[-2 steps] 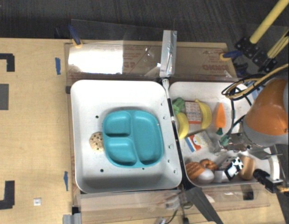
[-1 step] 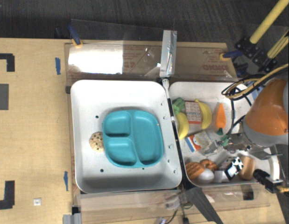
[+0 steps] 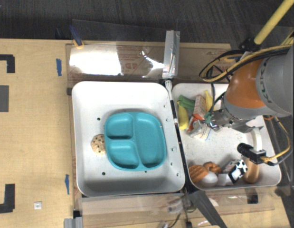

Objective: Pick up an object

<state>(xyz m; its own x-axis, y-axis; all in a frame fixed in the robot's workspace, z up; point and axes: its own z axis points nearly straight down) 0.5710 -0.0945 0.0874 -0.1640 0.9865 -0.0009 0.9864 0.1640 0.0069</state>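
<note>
Item: mixed toy food (image 3: 193, 112), green, yellow and orange pieces heaped against the upper left wall of the right bin (image 3: 232, 141).

Gripper (image 3: 203, 126): low over this heap; finger spread and contents cannot be told.

Handling note: aim for one piece apart from the wall, descend straight, close fully before lifting.

Adjacent: teal divided tray (image 3: 135, 139) and cookie (image 3: 98, 144) in left bin (image 3: 90, 103).
</note>
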